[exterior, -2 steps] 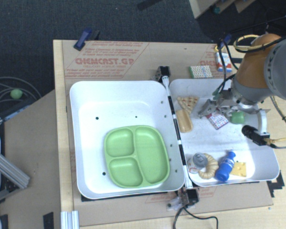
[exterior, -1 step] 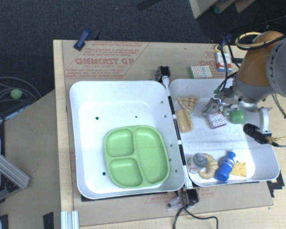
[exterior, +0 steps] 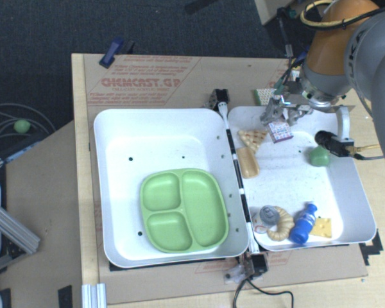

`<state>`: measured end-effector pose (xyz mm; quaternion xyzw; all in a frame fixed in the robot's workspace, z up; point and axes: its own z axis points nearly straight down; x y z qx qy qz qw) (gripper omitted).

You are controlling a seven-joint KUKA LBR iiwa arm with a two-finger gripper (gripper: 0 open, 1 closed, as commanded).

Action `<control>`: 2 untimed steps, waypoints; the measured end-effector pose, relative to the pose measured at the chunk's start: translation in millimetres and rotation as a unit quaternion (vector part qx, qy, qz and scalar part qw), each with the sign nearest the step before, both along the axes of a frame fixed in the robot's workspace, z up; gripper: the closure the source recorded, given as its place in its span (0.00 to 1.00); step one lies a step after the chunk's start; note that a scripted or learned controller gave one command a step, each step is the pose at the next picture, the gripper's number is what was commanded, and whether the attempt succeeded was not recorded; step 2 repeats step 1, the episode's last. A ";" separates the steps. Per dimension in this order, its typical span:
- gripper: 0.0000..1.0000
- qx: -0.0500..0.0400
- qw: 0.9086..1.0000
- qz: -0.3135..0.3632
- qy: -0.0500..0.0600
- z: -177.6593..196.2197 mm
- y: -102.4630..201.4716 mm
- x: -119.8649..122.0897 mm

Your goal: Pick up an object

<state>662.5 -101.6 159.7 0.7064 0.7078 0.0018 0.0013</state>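
Observation:
My gripper (exterior: 282, 113) hangs over the far left part of the right bin (exterior: 346, 191). Directly under it sits a small white box with a pink and dark pattern (exterior: 280, 131), tilted; whether it is gripped or resting on the bin floor is unclear. Beside it, toward the divider, lie a tan waffle wedge (exterior: 251, 137) and a tan bread piece (exterior: 248, 162). A green ball (exterior: 319, 156) rests to the right. At the near end are a grey round piece (exterior: 266, 215), a croissant (exterior: 281, 222), a blue bottle (exterior: 303, 224) and a yellow cheese wedge (exterior: 321, 227).
The left bin (exterior: 115, 146) holds a green divided plate (exterior: 182, 208). A black clip (exterior: 219, 97) sits at the far end of the divider between the bins. The cardboard base (exterior: 141, 79) extends behind both bins, and a blue object (exterior: 111, 53) lies at its far edge.

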 end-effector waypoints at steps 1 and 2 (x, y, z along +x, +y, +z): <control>1.00 0.001 1.000 0.000 0.003 31.3 49.1 -51.4; 1.00 0.001 1.000 0.000 0.003 31.3 49.1 -51.4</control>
